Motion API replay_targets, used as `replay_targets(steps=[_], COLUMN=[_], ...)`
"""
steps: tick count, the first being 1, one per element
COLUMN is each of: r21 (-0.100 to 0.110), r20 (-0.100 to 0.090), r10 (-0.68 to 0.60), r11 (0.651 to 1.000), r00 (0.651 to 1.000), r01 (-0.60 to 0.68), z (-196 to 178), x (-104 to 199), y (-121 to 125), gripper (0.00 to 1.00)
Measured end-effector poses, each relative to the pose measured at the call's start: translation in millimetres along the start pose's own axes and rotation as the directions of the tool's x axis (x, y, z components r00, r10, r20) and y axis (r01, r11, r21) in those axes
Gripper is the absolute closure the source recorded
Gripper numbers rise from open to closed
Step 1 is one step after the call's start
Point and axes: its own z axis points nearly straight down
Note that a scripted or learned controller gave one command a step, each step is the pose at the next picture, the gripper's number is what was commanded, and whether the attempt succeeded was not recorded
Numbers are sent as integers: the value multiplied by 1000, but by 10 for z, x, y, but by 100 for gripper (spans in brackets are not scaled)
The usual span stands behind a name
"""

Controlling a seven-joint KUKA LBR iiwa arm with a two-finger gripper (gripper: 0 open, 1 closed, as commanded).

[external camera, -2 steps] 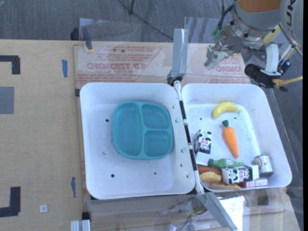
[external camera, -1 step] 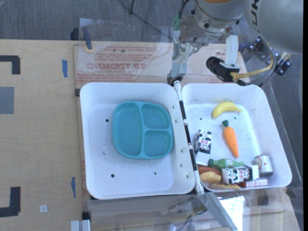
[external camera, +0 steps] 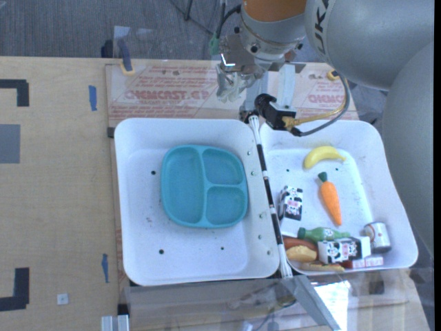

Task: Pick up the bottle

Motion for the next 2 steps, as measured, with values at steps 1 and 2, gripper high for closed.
replay_targets(steps=[1, 2], r21=[-4, -1], r20=[1, 1], r10=[18, 101], r11=[1000, 995], r00=[1000, 995], r01=[-18, -101], z=[-166, -68], x=[728, 827], y=[91, 106], gripper=[100, 100])
